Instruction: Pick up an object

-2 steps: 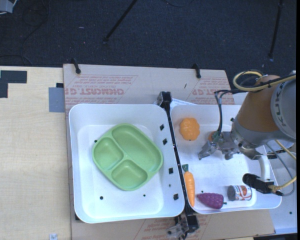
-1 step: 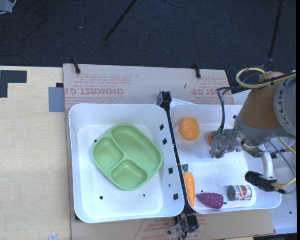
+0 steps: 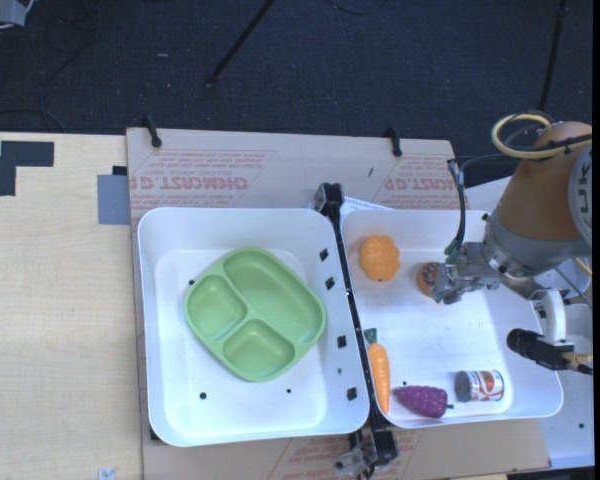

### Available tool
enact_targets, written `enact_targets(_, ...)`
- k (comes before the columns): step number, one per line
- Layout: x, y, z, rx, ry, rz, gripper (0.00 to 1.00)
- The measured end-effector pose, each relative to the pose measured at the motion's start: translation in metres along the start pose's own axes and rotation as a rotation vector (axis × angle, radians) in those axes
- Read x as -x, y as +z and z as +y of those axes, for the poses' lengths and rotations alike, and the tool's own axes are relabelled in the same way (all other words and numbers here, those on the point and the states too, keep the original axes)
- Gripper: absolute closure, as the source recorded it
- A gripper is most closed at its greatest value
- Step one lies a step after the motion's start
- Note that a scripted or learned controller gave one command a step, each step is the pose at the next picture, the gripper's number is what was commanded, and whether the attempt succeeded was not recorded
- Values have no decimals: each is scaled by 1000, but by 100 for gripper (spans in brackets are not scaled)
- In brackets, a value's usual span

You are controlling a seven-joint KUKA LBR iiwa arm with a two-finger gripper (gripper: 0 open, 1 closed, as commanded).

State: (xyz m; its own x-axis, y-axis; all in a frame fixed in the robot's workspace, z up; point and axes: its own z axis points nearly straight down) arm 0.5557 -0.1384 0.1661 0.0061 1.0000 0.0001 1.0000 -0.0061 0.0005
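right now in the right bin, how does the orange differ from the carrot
The orange is round, while the carrot is long and tapers to a point. The orange is plain orange all over; the carrot has a green top at its upper end. The orange sits near the back of the right bin, while the carrot lies against the divider near the front. Both are orange-coloured and lie apart from the gripper.

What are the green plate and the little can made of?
Plate: probably plastic; an even pale green with a soft matte sheen and molded compartments. Can: looks like metal, its end silvery, with a red label; too small to be sure.
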Motion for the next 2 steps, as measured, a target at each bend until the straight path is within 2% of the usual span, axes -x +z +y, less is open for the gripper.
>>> enact_targets(1, 1, -53, 1, 2, -7, -1, 100)
enact_targets(2, -53, -63, -2, -2, -11, 2, 100)
